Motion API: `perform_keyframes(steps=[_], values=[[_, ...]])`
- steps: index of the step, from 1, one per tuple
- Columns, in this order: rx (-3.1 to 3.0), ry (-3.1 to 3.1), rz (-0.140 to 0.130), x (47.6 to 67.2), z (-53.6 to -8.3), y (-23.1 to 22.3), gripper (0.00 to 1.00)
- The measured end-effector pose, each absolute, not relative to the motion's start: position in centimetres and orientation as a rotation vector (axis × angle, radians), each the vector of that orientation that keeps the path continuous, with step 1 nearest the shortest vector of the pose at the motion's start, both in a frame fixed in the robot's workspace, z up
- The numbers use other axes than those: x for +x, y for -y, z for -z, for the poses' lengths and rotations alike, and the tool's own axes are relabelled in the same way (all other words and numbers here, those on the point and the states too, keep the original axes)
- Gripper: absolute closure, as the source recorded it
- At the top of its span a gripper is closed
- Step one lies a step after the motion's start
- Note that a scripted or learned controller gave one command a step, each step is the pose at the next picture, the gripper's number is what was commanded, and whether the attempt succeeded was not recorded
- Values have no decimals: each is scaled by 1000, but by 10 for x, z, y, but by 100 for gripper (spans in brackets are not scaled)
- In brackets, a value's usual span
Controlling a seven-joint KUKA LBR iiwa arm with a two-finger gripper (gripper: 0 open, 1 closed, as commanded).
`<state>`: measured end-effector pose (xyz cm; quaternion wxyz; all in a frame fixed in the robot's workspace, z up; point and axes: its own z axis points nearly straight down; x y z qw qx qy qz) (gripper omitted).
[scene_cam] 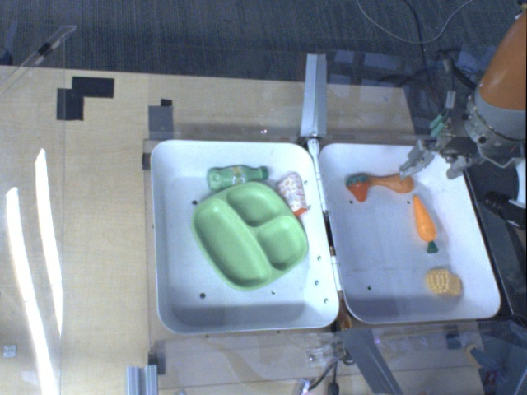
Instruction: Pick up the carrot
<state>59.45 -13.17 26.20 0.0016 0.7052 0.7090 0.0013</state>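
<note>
The carrot (423, 219) is a small orange toy with a green tip at its near end. It lies flat in the right half of the right bin (387, 299). My gripper (435, 164) hangs over the bin's far right corner, a little beyond the carrot's far end. Its two fingers (414, 161) are spread open with nothing between them. The arm's orange band (506, 72) shows at the upper right.
A tan drumstick-shaped toy with a red end (377, 185) lies left of the gripper. A yellow waffle-like piece (443, 282) sits near the right bin's front corner. The left bin (177, 303) holds a green divided plate (249, 234), a green bottle (237, 174) and a small packet (291, 192).
</note>
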Motion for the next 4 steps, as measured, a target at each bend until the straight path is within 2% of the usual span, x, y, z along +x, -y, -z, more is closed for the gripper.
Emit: perform_keyframes(steps=[1, 2, 3, 4], values=[[2071, -2354, -6, 564, -96, 162, 0], [2082, -2349, -38, 550, -92, 190, 0], [2147, -2289, -41, 541, -91, 189, 0], [2136, -2313, -24, 544, -124, 193, 0]])
